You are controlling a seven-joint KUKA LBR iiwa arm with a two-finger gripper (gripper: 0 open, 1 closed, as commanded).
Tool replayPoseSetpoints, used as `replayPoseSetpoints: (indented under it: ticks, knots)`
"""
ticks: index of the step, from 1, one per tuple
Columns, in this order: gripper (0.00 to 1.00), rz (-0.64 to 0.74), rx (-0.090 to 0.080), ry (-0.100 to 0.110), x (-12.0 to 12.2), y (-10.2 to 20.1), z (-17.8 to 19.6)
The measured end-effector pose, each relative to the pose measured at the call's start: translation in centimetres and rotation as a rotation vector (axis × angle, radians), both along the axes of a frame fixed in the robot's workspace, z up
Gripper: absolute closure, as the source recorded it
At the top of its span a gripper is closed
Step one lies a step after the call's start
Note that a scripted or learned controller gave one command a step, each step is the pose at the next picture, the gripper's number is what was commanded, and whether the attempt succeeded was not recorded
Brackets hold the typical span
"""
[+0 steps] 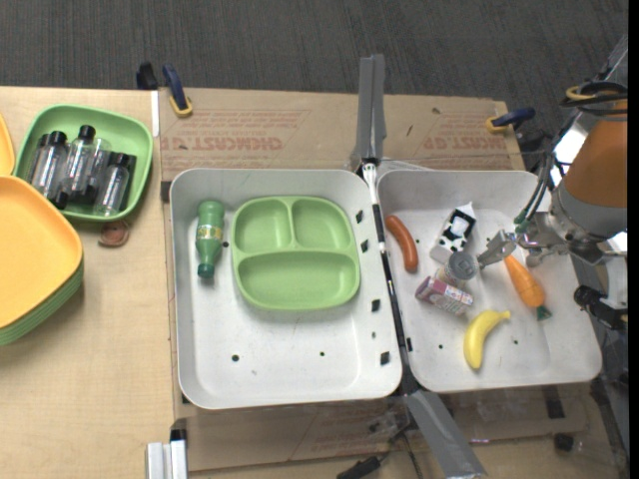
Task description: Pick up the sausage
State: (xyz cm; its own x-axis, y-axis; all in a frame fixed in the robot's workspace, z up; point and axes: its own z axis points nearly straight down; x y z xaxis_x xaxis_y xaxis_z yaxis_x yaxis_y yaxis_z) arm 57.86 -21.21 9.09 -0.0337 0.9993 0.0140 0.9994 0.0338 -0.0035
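Note:
The sausage (403,241), reddish-orange and slightly curved, lies at the left side of the right bin (499,372), close to the divider. My gripper (513,246) hangs over the right part of that bin, well to the right of the sausage and just above the top end of a carrot (525,283). Its fingers stand open with nothing between them. The arm's orange band (605,171) shows at the right edge.
The right bin also holds a black-and-white carton (458,230), a small grey cup (461,265), a pink can (444,293) and a banana (483,335). In the left bin (290,367) lie a green divided plate (296,251) and a green bottle (209,238).

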Motion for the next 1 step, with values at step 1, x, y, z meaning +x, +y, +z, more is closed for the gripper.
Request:
replayPoseSetpoints:
  ticks: [1]
  knots:
    - [1.0, -0.005, -0.01, -0.004, -0.02, -0.5, 0.98]
